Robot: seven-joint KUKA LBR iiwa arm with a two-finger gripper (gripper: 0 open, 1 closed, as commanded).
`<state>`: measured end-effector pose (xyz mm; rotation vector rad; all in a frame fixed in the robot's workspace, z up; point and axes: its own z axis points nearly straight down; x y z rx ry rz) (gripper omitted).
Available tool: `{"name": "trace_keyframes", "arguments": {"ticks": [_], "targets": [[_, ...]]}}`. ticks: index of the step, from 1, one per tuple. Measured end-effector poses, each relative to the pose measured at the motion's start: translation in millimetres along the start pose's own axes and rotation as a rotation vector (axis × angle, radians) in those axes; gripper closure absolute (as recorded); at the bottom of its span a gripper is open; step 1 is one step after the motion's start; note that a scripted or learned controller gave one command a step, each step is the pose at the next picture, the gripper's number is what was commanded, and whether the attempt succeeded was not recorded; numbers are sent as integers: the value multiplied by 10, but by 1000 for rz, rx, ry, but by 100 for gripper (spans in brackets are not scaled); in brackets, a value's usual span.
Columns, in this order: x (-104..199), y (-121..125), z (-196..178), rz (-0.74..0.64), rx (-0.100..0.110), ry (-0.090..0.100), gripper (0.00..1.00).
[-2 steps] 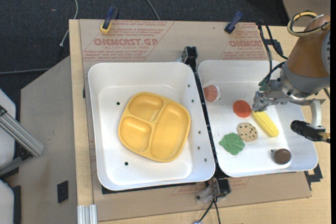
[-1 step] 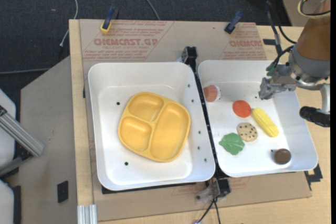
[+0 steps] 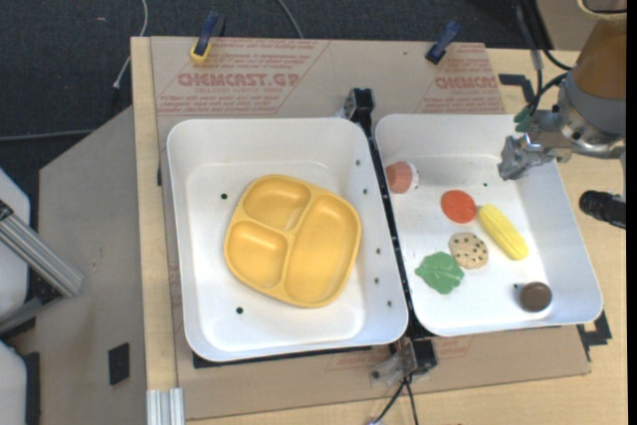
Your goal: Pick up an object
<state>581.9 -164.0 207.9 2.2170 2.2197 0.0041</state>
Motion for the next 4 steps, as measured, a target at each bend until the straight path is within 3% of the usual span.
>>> {"name": "trace_keyframes", "arguments": {"ticks": [2,4], "targets": [[1105,-212,-28,-5,9,6,100],[2234,-253,-70,-5,6,4,100]]}}
